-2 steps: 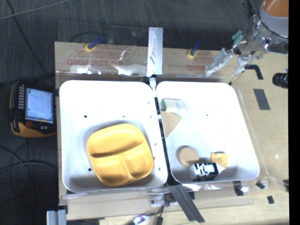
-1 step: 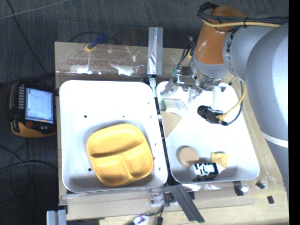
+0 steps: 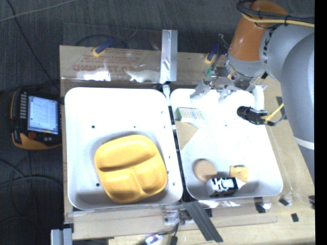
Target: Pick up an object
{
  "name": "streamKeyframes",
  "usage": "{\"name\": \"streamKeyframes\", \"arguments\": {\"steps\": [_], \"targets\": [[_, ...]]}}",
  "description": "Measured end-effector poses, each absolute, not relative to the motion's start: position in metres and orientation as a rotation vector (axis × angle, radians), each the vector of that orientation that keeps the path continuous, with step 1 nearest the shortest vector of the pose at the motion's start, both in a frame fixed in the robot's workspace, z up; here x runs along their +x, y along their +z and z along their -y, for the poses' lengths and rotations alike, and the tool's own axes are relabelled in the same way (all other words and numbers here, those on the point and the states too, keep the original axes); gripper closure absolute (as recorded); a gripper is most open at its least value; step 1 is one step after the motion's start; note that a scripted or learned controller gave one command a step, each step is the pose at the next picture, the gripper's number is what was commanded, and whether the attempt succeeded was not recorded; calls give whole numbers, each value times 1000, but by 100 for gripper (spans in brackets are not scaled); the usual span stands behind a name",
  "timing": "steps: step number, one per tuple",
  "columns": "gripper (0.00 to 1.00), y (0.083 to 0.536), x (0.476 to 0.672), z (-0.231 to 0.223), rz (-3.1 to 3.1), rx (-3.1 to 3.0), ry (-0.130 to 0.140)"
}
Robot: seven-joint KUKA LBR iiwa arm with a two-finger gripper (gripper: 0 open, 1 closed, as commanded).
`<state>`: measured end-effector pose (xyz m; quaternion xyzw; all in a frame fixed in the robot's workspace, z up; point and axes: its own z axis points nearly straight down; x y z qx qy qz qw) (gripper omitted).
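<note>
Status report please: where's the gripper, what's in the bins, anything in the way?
Gripper over right bin's back edge, holding nothing. Yellow tray in left bin. Nothing blocking.

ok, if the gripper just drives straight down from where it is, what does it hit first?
Most likely bare floor at the back of the right bin. The gripper hangs over its far edge; the small green-and-white packet lies off to its side. Depth is hard to judge from this slanted view.

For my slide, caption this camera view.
Grey arm's gripper hovers over right white bin; yellow moulded tray fills left bin.
</note>
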<state>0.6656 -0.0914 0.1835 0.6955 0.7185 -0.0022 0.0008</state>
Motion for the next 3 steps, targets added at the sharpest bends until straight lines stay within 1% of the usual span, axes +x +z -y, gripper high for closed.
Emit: {"name": "streamKeyframes", "arguments": {"steps": [1, 2, 3], "targets": [[0, 168, 668, 177, -2268, 2172, -7], [0, 161, 669, 222, -2177, 2264, -2], [100, 170, 669, 221, -2178, 2261, -6]]}}
